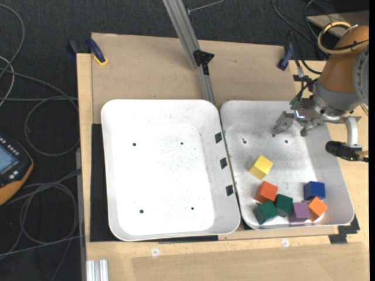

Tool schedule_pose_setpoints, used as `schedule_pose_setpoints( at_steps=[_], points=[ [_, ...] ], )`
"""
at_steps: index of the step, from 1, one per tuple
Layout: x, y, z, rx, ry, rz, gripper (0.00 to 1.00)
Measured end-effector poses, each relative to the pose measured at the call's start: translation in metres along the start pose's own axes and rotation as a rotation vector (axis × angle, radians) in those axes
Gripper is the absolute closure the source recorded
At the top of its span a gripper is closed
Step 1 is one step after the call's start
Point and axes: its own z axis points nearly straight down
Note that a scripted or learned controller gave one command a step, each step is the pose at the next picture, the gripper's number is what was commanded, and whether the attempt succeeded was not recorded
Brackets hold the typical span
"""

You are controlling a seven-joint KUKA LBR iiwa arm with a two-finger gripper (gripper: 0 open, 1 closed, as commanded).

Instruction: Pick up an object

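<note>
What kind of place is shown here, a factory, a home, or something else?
Most likely a robotics research lab. A wooden bench bears two white bins, one holding small coloured blocks. The arm's end effector hangs open above that bin, and loose cables lie on the dark carpet beside the bench.

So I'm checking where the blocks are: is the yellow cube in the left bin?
No, the yellow cube lies in the right bin, apart from the other blocks.
</note>
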Motion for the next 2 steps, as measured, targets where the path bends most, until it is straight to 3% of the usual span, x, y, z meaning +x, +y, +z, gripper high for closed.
schedule_pose_setpoints(
  at_steps=[1,2],
  points=[
    [0.001,0.0,0.022,-0.003,-0.001,-0.001,0.0],
    [0.001,0.002,0.008,-0.009,-0.001,-0.002,1.0]
  ],
)
